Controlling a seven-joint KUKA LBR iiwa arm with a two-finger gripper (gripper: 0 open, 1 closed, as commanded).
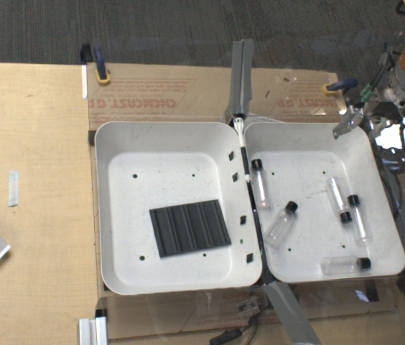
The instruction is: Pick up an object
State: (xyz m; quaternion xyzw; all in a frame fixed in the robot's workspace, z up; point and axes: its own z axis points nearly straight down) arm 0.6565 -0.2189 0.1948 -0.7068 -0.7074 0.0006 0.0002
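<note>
Cardboard-lined bench, ribbed black mat (189, 228) left bin, vials (281, 222) right, pincer (349, 123) state unclear

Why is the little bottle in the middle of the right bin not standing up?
It is tipped over. The clear bottle lies on its side on the right bin floor, black cap pointing up-right. Why it fell, the picture cannot tell.

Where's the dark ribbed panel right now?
In the camera view, the dark ribbed panel lies flat in the left bin, toward its lower middle, across the divider from the clear vials in the right bin.
</note>
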